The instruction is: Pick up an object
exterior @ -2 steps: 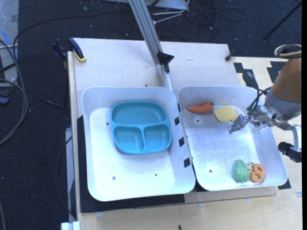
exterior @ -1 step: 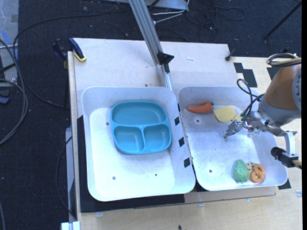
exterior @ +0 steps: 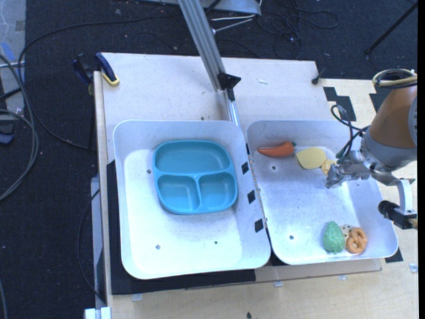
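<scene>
1. The bench [exterior: 166,85] carried two shallow white bins side by side, set edge to edge so that anything in one lay within the arm's sweep of the other
2. The left bin [exterior: 133,244] held a single blue divided tray [exterior: 196,177], lying flat toward its far edge with three bare compartments; I judged it a receiving dish, not a thing to be lifted
3. The right bin [exterior: 299,205] held all the loose objects, so the pick had to come from there
4. The arm [exterior: 392,128] reached in over the right bin's right edge, its gripper [exterior: 334,176] lowered close to the bin floor just beside the yellow piece; whether the pincer was released or clenched I could not tell, and nothing showed between it
5. A pale yellow piece [exterior: 312,157] lay near the far edge, the likeliest target by my reckoning
6. An orange carrot [exterior: 276,150] lay just to its left, pointing along the far edge
7. A green lump [exterior: 333,237] sat by the near right corner
8. A small orange pretzel [exterior: 356,240] lay just beside the lump
</scene>
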`<state>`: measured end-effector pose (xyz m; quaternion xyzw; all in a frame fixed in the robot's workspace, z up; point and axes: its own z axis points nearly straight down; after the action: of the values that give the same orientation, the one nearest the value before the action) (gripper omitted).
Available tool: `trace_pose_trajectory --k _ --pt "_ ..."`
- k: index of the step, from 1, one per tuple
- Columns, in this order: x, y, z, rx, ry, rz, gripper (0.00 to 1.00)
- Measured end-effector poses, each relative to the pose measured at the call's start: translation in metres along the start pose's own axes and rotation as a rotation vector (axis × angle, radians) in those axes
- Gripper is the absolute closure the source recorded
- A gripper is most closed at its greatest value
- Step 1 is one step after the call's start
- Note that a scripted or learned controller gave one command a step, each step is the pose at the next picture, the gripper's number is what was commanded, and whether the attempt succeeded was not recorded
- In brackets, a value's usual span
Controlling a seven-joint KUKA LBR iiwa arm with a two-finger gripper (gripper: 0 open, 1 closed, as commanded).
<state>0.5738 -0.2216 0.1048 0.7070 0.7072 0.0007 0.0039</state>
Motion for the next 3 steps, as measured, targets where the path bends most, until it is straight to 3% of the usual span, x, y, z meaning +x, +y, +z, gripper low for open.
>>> trace_pose_trajectory --k 3 --pt "0.001 0.017 -0.153 -0.001 0.001 -0.003 1.0"
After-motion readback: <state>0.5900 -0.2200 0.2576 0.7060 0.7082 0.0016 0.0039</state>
